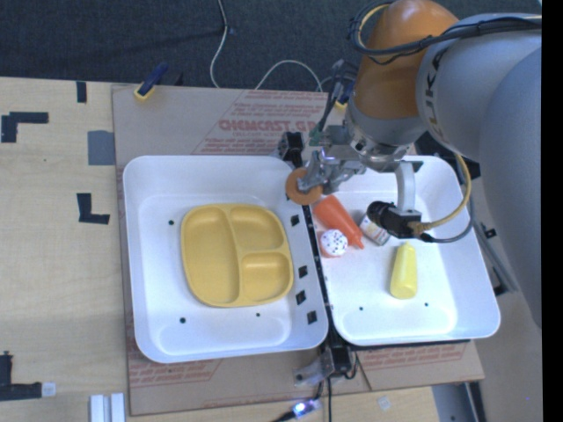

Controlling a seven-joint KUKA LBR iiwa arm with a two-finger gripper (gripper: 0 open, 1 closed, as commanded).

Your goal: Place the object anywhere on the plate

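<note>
A yellow divided plate [236, 255] lies in the left bin [149, 323]. My gripper [318, 178] hangs over the back of the divider between the two bins, just right of the plate's far corner. A flat, round orange-brown object [302, 187] sits at its fingertips, and the fingers look shut on its upper right edge. The object is above the left rim of the right bin [440, 323], not over the plate.
The right bin holds an orange carrot [339, 218], a white die with red dots [333, 243], a yellow cylinder [404, 271] and a small pale item [374, 233]. A small black thing [289, 146] sits by the back rim. The arm covers the right bin's back right.
</note>
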